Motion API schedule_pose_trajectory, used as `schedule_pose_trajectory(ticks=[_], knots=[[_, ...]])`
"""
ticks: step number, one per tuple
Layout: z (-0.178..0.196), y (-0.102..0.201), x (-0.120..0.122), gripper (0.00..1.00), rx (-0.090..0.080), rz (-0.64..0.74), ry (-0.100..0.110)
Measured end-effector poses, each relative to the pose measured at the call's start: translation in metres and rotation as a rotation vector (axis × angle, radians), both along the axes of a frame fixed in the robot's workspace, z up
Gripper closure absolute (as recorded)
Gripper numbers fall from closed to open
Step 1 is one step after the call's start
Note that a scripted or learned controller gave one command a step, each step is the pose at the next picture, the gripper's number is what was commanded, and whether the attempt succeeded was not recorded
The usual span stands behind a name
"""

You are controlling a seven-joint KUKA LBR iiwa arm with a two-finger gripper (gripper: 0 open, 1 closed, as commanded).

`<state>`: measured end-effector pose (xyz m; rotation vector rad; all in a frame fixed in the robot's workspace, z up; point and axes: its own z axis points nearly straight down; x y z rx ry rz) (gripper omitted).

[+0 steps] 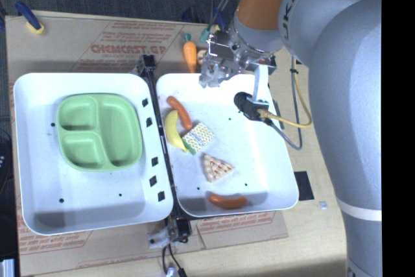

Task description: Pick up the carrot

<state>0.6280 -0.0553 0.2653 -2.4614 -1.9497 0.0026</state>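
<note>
While the carrot (189, 56) lies on the cardboard just behind the right bin (272, 159), the gripper (211, 72) hangs just beside it, over the bin's back rim. How far its fingers are parted I cannot tell.

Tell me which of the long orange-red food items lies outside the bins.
The carrot, with its green top, lies on the cardboard just beyond the right bin, near the gripper. The two sausages lie inside that bin.
</note>
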Motion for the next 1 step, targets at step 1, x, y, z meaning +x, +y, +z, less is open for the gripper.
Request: schedule_pose_trajectory(ticks=[1], knots=[[-0.0262, 0.0652, -0.0798, 1.0, -0.001, -0.185, 0.005]])
